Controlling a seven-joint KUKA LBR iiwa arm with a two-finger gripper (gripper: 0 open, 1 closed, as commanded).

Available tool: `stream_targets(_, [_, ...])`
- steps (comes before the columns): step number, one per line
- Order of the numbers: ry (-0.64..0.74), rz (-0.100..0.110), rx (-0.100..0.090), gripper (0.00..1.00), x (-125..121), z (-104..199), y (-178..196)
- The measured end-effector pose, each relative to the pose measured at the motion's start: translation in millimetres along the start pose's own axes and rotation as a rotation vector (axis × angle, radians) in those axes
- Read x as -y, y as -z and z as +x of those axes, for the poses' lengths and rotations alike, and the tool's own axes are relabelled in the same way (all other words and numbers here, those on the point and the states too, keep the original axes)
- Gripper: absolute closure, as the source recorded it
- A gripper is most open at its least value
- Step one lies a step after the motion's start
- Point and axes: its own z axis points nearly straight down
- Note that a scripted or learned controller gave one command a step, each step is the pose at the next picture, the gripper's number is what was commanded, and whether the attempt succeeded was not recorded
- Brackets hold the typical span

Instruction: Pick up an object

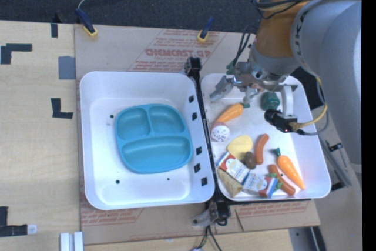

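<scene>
Nearest the camera, packets (242, 176) and carrots (289, 170) crowd the right bin (314, 144) — the tool (236, 90) hangs above an orange carrot (229, 114), fingers spread wide, nothing between them. Best to drop straight down, straddle that carrot across its narrow width — then close.

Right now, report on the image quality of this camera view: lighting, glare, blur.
Camera view: even, soft lighting with faint shadows; the white right bin is bright and slightly washed out; the blue tray shows mild sheen; the claw and small toys look soft, fine detail blurred.
</scene>
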Motion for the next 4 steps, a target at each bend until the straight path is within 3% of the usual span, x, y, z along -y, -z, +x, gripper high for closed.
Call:
stream_targets(1, [0.000,-0.001,0.000,0.00,-10.7,-18.7,-0.1])
stream_targets(2, [-0.001,-0.004,-0.001,0.00,5.3,-47.0,-98.0])
stream_targets(3, [0.000,-0.002,0.000,0.00,-29.0,-46.5,-70.0])
stream_targets(4, [0.000,-0.003,0.000,0.00,-45.4,-40.2,-98.7])
